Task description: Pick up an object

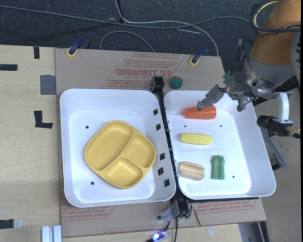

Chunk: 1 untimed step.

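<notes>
Nearest the camera in the right-hand shallow white plastic bin point(260, 178) lie a tan bread-roll-shaped toy point(191, 171) on the left and a green bundle resembling asparagus point(218, 167) on the right, just beside one another but apart. Beyond them, mid-bin, lies a yellow toy corn cob point(195, 139), set crosswise. At the far end rests an orange toy carrot point(200, 113), also crosswise; it is judged the likeliest object for the pick.

The left-hand white bin point(70, 135) holds a yellow three-compartment plastic plate point(120, 154), lying flat, its compartments unfilled. It appears set apart as a receiving place, though that is inference.

The two-finger gripper point(227, 99) hangs above the far right corner of the right bin. Its jaws stand spread; one dark finger point(208, 100) reaches toward the carrot's top. Whether it touches cannot be told. Nothing lies between the fingers.

Farther back, red print on the brown cardboard sheet point(141, 67) reads approximately "CHEMCAST GP"; the smaller lines are illegible. A small teal object point(177, 82) sits on it, just beyond the bins.
</notes>
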Each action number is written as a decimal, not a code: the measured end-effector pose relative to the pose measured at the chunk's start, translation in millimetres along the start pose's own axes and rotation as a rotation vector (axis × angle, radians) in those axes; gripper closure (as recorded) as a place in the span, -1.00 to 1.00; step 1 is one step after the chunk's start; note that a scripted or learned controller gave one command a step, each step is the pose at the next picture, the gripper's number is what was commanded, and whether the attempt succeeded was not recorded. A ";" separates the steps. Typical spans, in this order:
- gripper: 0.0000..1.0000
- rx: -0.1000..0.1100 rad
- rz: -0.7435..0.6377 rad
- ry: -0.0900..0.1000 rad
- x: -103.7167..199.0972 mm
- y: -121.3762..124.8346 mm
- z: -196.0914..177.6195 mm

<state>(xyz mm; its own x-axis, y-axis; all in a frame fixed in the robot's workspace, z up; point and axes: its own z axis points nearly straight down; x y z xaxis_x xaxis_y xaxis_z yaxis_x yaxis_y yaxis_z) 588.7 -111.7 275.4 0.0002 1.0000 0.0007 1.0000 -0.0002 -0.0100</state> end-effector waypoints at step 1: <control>-1.00 -0.008 -0.002 -0.001 0.1 1.6 -4.2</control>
<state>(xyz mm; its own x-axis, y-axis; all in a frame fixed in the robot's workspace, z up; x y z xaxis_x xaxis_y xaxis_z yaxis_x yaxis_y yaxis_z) 590.3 -111.7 279.7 -0.0015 1.0000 -0.0003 1.0000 0.0015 -0.0015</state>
